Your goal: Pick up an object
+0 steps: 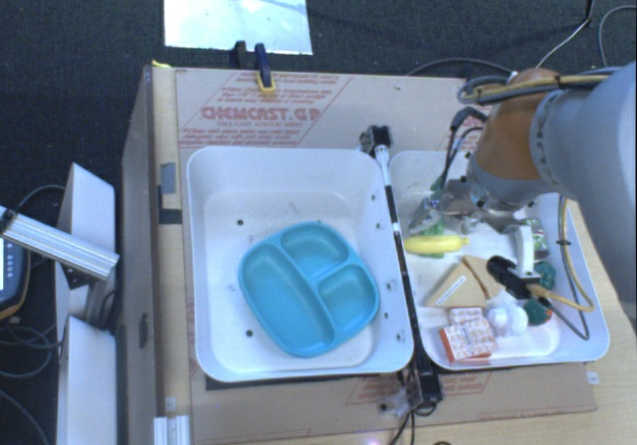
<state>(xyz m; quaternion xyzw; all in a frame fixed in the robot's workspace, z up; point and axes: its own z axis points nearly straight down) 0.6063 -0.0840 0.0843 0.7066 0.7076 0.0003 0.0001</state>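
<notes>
I have the gripper (445, 206) low in the right bin (577, 338), just above the banana (436, 245); I cannot tell its state. Next I need a clean closure, then lift.

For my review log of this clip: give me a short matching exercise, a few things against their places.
Things:
1. blue plate
2. banana
3. red-and-white box

Places:
A. right bin, near corner
B. left bin
C. right bin, next to the divider, below the gripper

Pairs: 1-B, 2-C, 3-A
</notes>
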